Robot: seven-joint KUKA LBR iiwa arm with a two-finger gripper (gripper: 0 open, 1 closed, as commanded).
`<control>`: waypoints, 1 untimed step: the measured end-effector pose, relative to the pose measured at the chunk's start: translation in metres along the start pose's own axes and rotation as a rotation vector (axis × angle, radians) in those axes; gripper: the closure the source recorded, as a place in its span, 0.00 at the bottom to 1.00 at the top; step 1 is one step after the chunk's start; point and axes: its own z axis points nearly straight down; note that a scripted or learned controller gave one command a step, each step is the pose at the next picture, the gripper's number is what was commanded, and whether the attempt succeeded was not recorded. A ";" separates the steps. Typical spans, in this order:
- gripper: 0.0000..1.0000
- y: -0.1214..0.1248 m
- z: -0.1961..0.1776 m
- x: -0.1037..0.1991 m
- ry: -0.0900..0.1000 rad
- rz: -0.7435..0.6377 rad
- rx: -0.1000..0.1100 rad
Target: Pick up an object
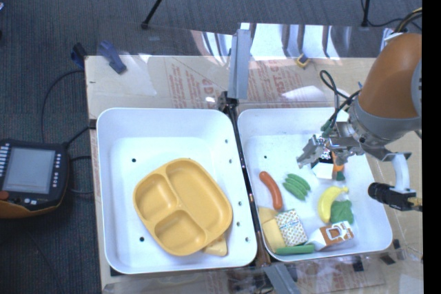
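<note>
White plastic makes up both shallow bins, set side by side on the bench across the lower half of the frame. Inside the left bin [120,148], toward its lower right, lies a yellow plastic divided tray with three compartments [182,206], and a pale yellow wedge-like piece [218,248] pokes out from under its lower edge. The right bin [275,122] holds a scatter of toy food: a red-orange sausage [272,190] near its left wall, a green pea pod [297,185] just right of that, a yellow banana [330,201] further right, and a green broccoli-like piece [342,212] touching the banana's lower end. Along the bin's lower edge sit a pale yellow block [269,226], a white patterned packet [291,227], a long green vegetable [294,250] and a small orange-and-white carton [335,234]. From the right of the frame the grey arm with its orange band [391,79] reaches over the upper right part of this bin, and its two-finger gripper [324,153] hangs above a small dark and white item [323,168] just above the banana; whether the jaws are released or clenched cannot be told, and nothing can be seen held between them. At the far left of the frame, on the dark floor, rests a grey handheld control pendant with a screen [31,174].
</note>
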 end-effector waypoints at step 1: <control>0.00 0.008 0.102 0.033 0.001 -0.179 0.006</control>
